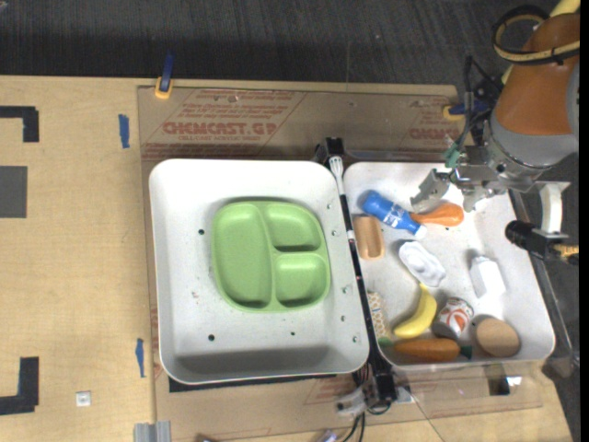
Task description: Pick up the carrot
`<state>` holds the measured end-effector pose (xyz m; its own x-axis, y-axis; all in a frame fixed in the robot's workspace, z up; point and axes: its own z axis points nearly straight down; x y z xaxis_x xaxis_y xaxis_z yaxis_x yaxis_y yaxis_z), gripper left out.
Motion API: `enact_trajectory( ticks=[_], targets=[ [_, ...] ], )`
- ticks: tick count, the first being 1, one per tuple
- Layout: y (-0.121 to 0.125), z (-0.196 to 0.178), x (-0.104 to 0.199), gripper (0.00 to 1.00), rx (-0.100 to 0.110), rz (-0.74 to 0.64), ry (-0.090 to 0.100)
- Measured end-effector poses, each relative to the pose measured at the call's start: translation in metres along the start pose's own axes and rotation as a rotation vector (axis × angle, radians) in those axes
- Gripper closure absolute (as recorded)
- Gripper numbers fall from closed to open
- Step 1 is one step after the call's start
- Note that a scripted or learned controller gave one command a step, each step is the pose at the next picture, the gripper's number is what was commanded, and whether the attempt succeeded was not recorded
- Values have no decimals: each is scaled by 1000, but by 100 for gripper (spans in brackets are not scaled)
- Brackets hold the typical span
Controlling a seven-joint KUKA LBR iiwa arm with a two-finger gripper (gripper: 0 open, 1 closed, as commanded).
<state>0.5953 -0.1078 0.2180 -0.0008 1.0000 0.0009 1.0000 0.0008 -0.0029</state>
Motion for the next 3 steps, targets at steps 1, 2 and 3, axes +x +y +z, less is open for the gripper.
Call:
enact_trajectory(
  ticks=[1,2,3],
  targets=[
    [45,85,-71,0,2,131,-4],
    [76,129,-95,0,13,240,30],
    [43,128,-95,0,-8,356,23]
  ],
)
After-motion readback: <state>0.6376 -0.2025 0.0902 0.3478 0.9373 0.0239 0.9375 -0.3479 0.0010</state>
